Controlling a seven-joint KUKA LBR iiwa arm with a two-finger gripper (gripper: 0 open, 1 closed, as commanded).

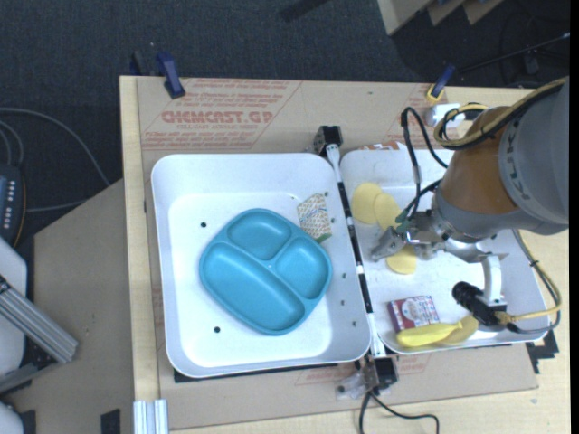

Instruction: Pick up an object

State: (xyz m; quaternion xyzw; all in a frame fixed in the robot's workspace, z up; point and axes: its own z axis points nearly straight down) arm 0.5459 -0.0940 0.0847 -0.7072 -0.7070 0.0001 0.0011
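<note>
Claw (395, 240) just above yellow piece (403, 262) (grip unclear)

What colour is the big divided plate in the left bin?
Blue; the divided plate shows clearly in the camera view.

A robotics lab: clamped board bench (226, 116), loose cables (54, 152), white bins (172, 242).
</note>
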